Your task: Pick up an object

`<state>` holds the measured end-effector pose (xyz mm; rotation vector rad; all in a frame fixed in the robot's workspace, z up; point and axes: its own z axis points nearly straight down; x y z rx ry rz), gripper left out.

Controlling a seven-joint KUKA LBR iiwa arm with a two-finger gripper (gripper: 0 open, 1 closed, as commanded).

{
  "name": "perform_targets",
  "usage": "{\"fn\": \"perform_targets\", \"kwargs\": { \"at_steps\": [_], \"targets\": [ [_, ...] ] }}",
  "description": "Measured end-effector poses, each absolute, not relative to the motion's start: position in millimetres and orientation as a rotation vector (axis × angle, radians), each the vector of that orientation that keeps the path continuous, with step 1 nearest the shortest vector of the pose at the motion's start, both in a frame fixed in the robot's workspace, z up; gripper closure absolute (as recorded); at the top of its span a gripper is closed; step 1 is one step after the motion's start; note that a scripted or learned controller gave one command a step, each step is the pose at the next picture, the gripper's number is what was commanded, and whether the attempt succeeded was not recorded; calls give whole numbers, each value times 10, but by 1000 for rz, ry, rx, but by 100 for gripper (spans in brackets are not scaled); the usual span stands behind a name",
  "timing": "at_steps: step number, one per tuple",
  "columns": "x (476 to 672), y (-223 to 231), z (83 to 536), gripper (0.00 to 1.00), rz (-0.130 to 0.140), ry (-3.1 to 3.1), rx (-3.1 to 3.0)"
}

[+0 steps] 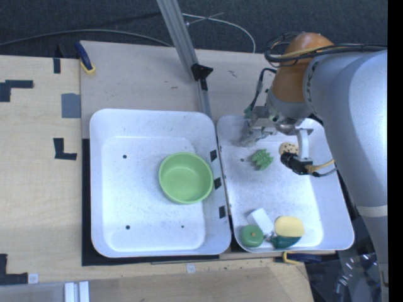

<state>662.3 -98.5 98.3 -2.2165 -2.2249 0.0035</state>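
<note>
Claw, finger state unreadable, sits far-left of green toy; centre over toy before descending.

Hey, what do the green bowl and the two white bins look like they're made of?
The green bowl looks like moulded plastic: one even colour, smooth walls, a soft matte sheen with no sharp glints. The left bin and right bin also look like plastic, thin and formed, with rounded corners and rolled rims; their white surfaces are dull and finely speckled. That is a guess from looks alone.
</note>
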Motion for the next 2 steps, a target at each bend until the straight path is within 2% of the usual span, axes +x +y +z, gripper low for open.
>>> {"fn": "perform_targets", "kwargs": {
  "at_steps": [1,2],
  "targets": [
    [6546,-945,1470,100,-4,-2225,-2221],
    [6640,-952,2070,100,-6,-2226,-2223]
  ]
}}
